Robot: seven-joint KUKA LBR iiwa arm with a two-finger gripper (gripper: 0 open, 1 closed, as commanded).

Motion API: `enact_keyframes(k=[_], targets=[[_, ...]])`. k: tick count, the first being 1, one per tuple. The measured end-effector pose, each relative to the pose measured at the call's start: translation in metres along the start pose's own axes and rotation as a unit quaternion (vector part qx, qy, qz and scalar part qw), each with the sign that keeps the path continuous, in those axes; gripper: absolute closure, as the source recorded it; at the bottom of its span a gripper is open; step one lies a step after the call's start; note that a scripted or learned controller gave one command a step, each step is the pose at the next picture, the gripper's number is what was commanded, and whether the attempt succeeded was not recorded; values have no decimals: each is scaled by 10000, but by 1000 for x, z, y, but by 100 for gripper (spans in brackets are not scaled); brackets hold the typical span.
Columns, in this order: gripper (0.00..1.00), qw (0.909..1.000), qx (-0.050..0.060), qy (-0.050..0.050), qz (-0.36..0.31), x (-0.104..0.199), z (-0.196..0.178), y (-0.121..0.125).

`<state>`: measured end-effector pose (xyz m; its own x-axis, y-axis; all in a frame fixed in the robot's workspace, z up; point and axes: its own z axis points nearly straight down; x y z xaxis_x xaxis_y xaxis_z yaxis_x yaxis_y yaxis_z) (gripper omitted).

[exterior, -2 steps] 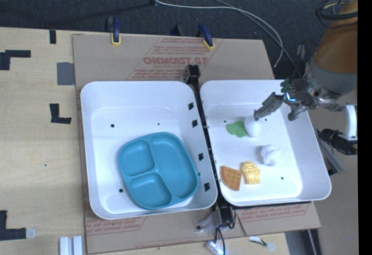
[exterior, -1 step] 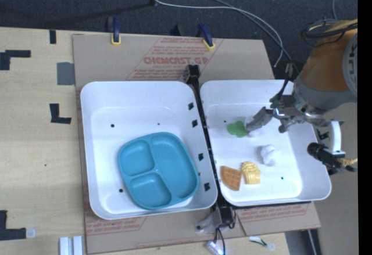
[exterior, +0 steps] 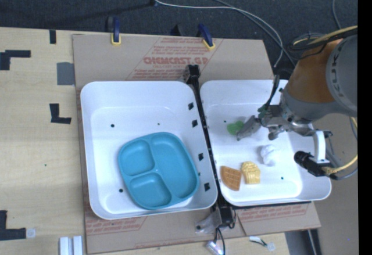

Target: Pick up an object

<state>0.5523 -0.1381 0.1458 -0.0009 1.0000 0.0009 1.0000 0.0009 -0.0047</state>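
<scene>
A small green object (exterior: 235,128) lies in the right bin (exterior: 232,92), near its left wall. The gripper (exterior: 249,128) sits just beside it, its dark fingers (exterior: 251,125) pointing at it from the right; whether they are apart or together cannot be told at this size, and nothing is seen held between them. Further down the same bin lie a small white object (exterior: 268,155), a yellow block (exterior: 250,172) and, touching it on the left, an orange waffle piece (exterior: 231,178).

Judged from this, the pick is not yet done: the gripper appears to be at the green object, but no grasp or lift shows.

The grey arm (exterior: 325,82) with its orange band reaches in from the right. The left bin (exterior: 99,97) holds a blue divided plate (exterior: 157,170). Both bins rest on a sheet of cardboard (exterior: 168,53) clamped to the wooden worktop (exterior: 29,149). Red print on the cardboard reads roughly "CHEMCAST G.P."; smaller lines are too blurred to read.
</scene>
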Motion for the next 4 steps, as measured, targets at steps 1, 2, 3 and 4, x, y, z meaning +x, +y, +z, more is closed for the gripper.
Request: enact_keyframes(k=[1,2,3,4], targets=[[0,10000,4,1,1,10,55,1],[100,10000,-18,-3,1,10,42,3],[100,10000,-35,-6,0,16,-1,3],[100,10000,-43,-7,2,16,-53,3]])
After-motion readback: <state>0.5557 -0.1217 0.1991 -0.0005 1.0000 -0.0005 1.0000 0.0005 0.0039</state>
